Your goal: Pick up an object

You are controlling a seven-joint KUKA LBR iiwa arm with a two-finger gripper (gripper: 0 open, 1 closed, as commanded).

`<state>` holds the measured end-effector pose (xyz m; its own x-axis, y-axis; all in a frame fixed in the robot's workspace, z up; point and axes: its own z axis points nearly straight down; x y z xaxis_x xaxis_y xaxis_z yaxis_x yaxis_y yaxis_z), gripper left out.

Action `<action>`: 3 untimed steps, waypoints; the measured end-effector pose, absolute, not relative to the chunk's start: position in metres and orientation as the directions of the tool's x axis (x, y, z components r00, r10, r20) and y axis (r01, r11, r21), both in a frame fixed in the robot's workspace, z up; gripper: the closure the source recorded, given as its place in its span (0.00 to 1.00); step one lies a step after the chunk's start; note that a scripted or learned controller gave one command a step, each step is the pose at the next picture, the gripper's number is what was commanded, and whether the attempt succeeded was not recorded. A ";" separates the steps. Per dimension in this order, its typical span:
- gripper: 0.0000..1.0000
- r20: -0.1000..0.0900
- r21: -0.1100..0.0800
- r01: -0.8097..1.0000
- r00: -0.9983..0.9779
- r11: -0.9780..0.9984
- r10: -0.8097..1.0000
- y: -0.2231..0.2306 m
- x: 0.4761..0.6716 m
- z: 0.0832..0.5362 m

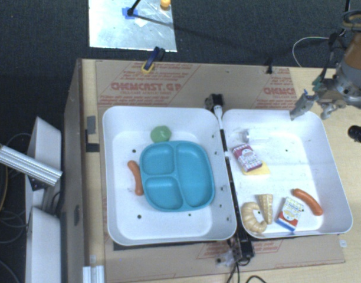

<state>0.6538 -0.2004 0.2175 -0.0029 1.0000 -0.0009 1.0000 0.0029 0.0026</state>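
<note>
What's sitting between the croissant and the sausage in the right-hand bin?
In the camera view, an ice-cream cone and a small red-and-white carton lie between the croissant and the sausage.

The right bin has bare floor through its middle and upper right; its lower edge is crowded by a croissant, a carton and a sausage.

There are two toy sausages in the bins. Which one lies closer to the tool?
The sausage in the right bin, beside the small carton. The other sausage lies in the left bin beside the blue tray, far from the tool.
</note>
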 end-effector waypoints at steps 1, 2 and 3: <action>0.00 0.000 0.002 1.000 -0.005 0.005 1.000 -0.171 0.669 0.119; 0.00 -0.001 0.002 1.000 -0.002 0.002 1.000 -0.188 0.620 0.091; 0.00 -0.001 0.000 1.000 0.000 0.000 1.000 -0.202 0.538 0.084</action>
<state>0.5375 -0.2018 0.0841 -0.0003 1.0000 -0.0007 1.0000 0.0003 0.0002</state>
